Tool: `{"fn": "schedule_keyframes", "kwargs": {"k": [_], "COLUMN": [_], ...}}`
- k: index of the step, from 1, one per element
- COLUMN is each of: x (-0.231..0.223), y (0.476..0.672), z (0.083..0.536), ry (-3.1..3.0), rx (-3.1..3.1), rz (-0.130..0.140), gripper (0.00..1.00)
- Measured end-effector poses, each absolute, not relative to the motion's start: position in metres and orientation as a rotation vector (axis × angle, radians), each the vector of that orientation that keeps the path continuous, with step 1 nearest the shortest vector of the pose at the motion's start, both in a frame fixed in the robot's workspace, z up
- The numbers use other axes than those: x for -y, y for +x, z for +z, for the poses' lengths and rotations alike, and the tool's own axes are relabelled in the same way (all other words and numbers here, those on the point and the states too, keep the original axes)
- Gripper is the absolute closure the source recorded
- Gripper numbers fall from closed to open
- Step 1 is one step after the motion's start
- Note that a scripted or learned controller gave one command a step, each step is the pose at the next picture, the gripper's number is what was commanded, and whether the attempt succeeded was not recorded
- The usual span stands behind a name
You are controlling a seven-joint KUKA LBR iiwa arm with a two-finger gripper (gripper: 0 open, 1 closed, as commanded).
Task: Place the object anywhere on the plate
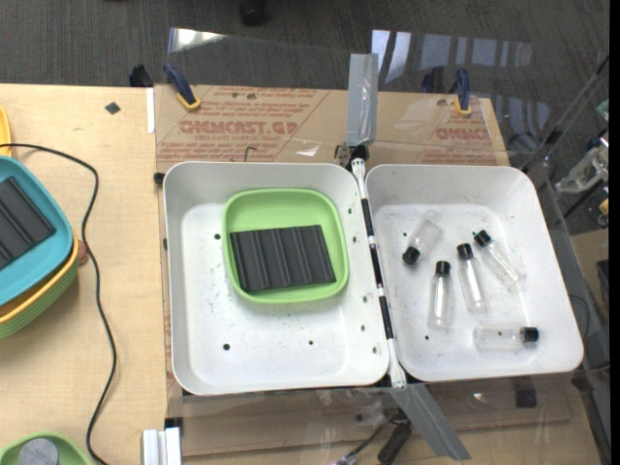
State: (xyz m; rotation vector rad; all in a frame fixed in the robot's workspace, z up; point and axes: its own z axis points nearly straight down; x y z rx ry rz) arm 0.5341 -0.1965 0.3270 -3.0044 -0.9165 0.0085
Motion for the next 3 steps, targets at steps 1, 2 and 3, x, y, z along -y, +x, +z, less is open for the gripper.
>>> {"fn": "schedule_keyframes", "kwargs": {"k": [1, 2, 3], "x": [0.222, 0.220, 0.221], "y": [0.556, 0.576, 0.619], "z": [0.383, 0.324, 0.415], "ry": [-3.109, -3.123, -3.125], "rx": [0.452, 0.333, 0.323], "rz": [0.010, 0.010, 0.008], "gripper": [0.00, 0.00, 0.00]}}
